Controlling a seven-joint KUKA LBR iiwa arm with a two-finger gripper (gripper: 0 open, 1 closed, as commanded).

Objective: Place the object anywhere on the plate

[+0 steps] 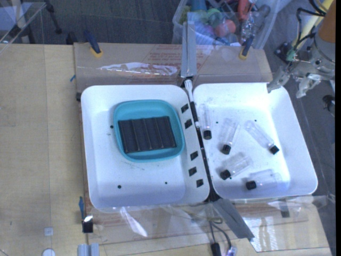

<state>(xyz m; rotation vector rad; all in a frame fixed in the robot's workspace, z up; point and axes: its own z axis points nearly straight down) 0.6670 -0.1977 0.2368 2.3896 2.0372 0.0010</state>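
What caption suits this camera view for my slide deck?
Teal plate in the left bin; five clear vials lie in the right bin.

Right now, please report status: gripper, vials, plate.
Gripper above right bin's far edge, grip unclear. Five clear vials lying in right bin. Teal plate in left bin, unobstructed.

You are looking at a robotics lab bench. Two white bins sit taped to cardboard, beside a clear box of toys.

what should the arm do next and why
Probably bring the gripper down over the right bin toward one clear vial. All vials lie in that bin, the teal plate in the left bin holds none, and the gripper sits at the bin's far right corner.
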